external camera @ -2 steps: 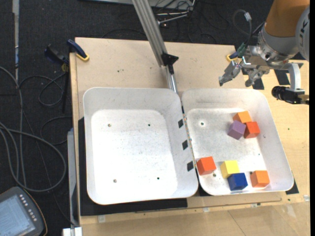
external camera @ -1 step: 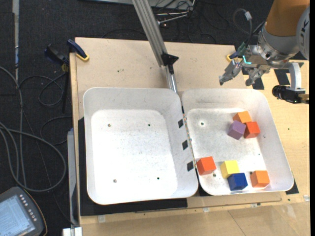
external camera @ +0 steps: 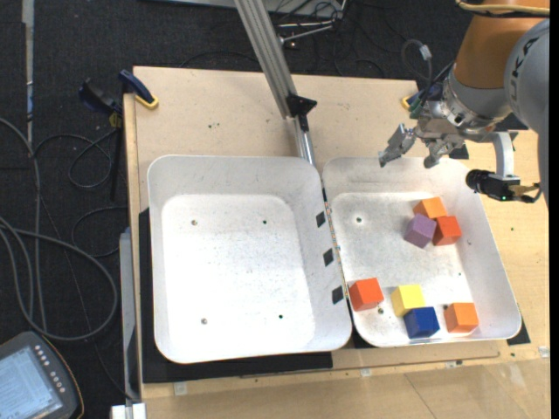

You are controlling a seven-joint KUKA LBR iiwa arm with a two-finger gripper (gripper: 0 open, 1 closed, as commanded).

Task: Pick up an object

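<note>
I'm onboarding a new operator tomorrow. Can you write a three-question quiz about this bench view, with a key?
1. True or false: the purple cube touches an orange cube.
2. Which cube lies directly against the yellow cube, on its near side? A) blue B) purple C) green
3. Fill in: all the cubes lie in the ___ bin as the camera sees it.

Key
1. True. They sit pressed together, with another orange cube just behind.
2. A, the blue cube.
3. Right. The right bin has seven cubes; the gripper hovers over its far edge.
</note>
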